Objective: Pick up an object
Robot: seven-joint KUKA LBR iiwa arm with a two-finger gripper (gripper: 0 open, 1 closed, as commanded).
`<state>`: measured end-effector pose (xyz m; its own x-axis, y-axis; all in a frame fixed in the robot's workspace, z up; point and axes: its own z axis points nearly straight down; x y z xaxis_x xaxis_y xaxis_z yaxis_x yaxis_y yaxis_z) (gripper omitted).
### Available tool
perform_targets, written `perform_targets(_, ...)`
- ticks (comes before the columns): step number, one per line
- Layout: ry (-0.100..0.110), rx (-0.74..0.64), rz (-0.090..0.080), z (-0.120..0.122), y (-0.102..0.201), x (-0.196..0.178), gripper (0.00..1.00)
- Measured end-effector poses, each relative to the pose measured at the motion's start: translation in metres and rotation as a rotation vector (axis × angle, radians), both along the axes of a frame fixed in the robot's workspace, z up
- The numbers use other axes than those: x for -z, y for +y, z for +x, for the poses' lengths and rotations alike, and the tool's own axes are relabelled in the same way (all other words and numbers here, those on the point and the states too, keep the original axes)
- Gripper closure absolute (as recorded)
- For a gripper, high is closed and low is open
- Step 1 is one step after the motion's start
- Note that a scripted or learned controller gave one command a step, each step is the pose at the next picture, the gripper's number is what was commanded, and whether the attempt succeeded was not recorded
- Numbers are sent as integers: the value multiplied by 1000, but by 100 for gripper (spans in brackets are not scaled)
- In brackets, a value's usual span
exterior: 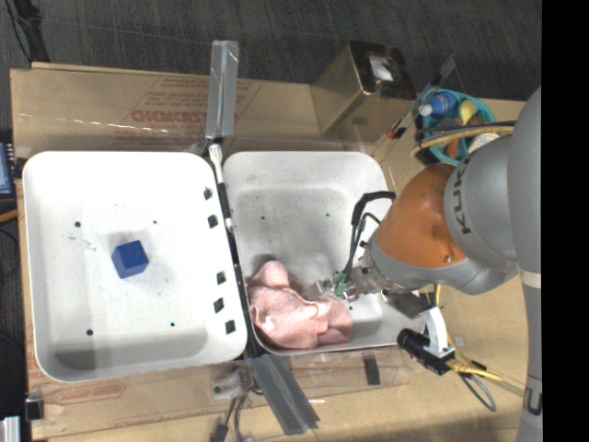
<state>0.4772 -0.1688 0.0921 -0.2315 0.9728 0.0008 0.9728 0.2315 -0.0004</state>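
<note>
Now my pincer (337, 288) low in right white bin (304, 187), touching crumpled pink cloth (293, 313); cannot tell its state. Small blue cube (130, 258) in left white bin (83, 191).

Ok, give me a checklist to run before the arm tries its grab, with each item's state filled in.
1. Target in reach: pink cloth lies in the right bin, near corner: ok.
2. Gripper over the cloth's right edge: ok.
3. Finger opening: cannot tell.
4. Cloth between fingers: cannot tell.
5. Blue cube apart, in the left bin: ok.
6. Clearance from bin wall: cannot tell.
</note>
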Motion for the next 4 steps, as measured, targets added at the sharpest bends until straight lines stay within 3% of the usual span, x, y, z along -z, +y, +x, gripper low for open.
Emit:
perform_targets(1, 1, -101, 0, 53, 56, 0, 0)
perform_targets(2, 1, -130, 0, 7, 3, 0, 0)
perform_targets(3, 1, -135, 1, 8, 4, -9, 100)
perform_targets(4, 1, -136, 0, 8, 4, -9, 0)
